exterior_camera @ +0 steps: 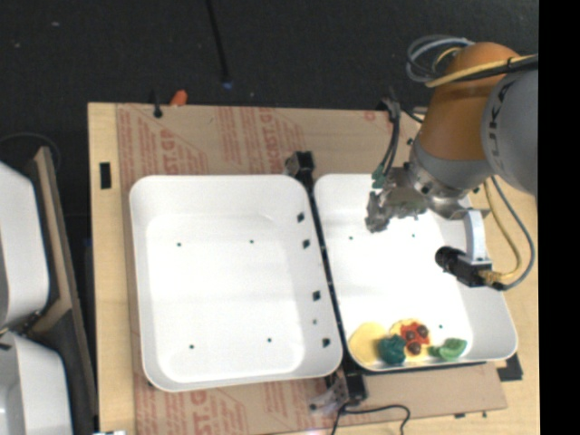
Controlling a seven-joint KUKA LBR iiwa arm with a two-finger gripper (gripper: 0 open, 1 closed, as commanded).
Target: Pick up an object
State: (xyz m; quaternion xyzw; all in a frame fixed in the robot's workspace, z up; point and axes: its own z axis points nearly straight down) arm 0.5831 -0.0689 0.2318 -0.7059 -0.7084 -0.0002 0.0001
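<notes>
Objects (pixel 410 341) clustered at near edge of right bin (pixel 362 261), well apart from tool (pixel 381 216). Tool state: cannot tell. Risk: tight cluster against bin wall blocks clean grasp.

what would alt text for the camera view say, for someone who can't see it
A grey and orange robot arm reaches in from the right, its pincer over the far end of the right white bin. Small toys cluster at that bin's near edge: a yellow piece, teal, red and green. The left white bin sits alongside.
</notes>
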